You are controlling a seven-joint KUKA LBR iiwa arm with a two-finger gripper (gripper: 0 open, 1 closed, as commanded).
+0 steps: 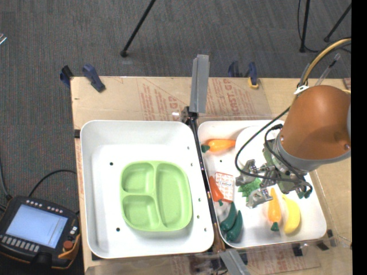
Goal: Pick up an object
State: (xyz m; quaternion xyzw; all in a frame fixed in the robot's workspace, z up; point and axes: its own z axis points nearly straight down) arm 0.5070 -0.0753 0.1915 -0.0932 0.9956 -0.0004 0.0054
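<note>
Pendant [39,229] screen glowing at the far left, off the surface; then the left bin [94,139] with a green divided plate [156,196] lying flat in its middle. Across the divider, the right bin [318,225] holds the toy food: a carrot [221,145] near the top, a small red-and-white packet [224,186] beside the inner wall, a dark green vegetable [233,224] below it. Over the middle of that bin the hand [259,183] hangs low above some green pieces; I cannot tell how it is set from here. Just right lie an orange piece [276,209] and a yellow banana [292,216], touching. The banana looks light, hard, smooth plastic, likely slippery; I'd take it across its narrow middle.
</note>
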